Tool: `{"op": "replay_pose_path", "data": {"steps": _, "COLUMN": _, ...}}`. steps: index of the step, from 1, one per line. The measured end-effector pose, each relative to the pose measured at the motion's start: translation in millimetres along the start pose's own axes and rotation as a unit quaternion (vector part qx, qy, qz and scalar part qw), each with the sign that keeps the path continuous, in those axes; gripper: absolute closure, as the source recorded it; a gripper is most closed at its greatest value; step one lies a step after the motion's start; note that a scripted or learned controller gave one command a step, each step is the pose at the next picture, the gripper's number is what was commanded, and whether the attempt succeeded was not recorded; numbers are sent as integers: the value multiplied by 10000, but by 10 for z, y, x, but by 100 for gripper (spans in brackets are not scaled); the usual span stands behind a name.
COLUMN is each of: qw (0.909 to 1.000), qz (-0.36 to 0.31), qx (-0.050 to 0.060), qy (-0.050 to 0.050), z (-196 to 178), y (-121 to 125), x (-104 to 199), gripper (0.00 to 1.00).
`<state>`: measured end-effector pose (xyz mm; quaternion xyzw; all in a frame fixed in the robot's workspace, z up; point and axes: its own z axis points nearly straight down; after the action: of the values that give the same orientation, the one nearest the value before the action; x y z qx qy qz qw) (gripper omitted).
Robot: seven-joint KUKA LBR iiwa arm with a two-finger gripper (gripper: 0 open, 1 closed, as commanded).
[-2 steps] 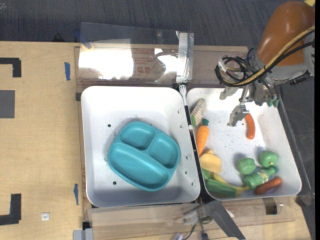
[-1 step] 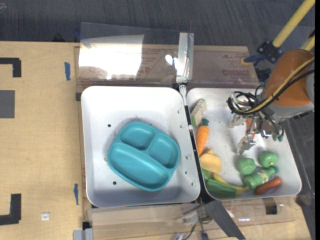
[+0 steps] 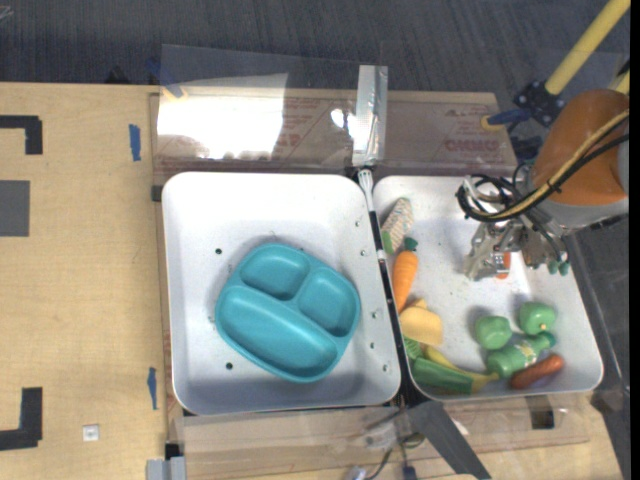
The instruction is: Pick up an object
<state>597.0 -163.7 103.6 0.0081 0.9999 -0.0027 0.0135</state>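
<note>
Worktop point(image 3: 70, 298): bare brown board left of the two white bins.
Left bin point(image 3: 190, 208): holds a teal divided tray point(image 3: 288, 310), lying flat near its middle.
Right bin point(image 3: 440, 218): toy food along its left wall and front: corn cob point(image 3: 398, 222), carrot point(image 3: 404, 276), yellow piece point(image 3: 420, 324), green pieces point(image 3: 492, 332), a red piece point(image 3: 538, 370).
Pincer point(image 3: 490, 264): over the right bin's upper middle, above bare floor, apart from the toys; whether released or clenched, cannot tell.
Arm point(image 3: 585, 158): orange band, entering from the right.
</note>
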Motion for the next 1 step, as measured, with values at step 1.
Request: {"op": "replay_pose_path", "data": {"steps": 1, "qw": 9988, "qz": 478, "qx": -20, "qy": 49, "z": -1183, "y": 558, "x": -349, "gripper": 100}}
